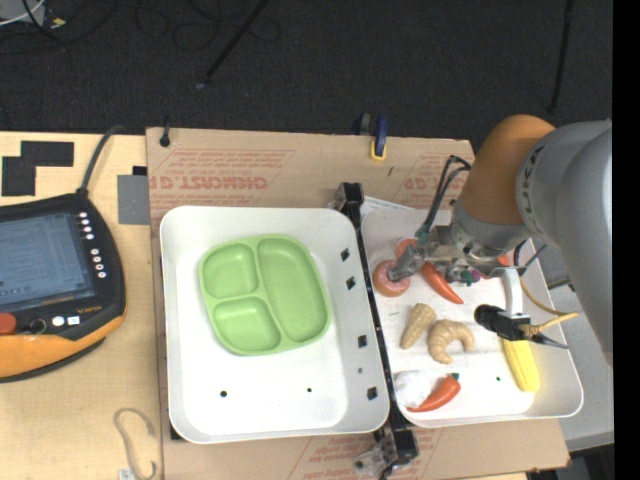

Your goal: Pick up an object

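found a tan croissant [452, 339], curved and matte, lying in the right bin [560, 403], a shallow white tray of smooth plastic with rounded corners.
touching the croissant on its view-left: a pale ridged cone [417, 325], tapered upward.
behind the croissant, toward the view's top: a glossy red chili [445, 284], slim and pointed, and further view-left of it a pink ringed donut [390, 280].
in front of the croissant, near the bin's lower rim: a red pepper [437, 395] with a green stem, shiny.
view-right of the croissant: a yellow corn [521, 366], stubby and bumpy.
above and behind the croissant, over the chili and donut: the gripper [432, 260], on a grey arm [570, 198] with an orange band [505, 173]. cannot tell how wide the gripper stands; nothing seen held.
view-left of the croissant, in the left bin [190, 368]: a light green plate [265, 293], smooth, with three compartments.
under both bins: flat brown cardboard [230, 173] with red print.
far view-left of the croissant: a grey and orange pendant [55, 278] with a screen, on a pale wood bench.
well behind the croissant: dark floor [300, 48] with loose cables.
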You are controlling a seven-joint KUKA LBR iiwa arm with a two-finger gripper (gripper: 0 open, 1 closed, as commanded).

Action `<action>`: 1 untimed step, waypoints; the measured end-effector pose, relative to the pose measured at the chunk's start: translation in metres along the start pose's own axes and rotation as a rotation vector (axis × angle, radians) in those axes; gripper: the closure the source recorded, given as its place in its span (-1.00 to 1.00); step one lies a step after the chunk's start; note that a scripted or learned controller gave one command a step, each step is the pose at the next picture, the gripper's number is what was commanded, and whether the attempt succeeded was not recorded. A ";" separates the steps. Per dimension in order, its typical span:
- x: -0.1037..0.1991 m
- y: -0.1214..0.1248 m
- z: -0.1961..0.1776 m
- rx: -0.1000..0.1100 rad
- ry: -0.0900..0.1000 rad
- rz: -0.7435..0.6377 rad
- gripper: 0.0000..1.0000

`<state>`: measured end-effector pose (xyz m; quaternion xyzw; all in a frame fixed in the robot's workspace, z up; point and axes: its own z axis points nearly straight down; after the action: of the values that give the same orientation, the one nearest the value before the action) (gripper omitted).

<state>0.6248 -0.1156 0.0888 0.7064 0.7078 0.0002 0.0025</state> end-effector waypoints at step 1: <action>0.001 0.001 -0.014 -0.001 0.009 0.003 1.00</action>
<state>0.6262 -0.1141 0.1026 0.7075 0.7067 0.0040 -0.0003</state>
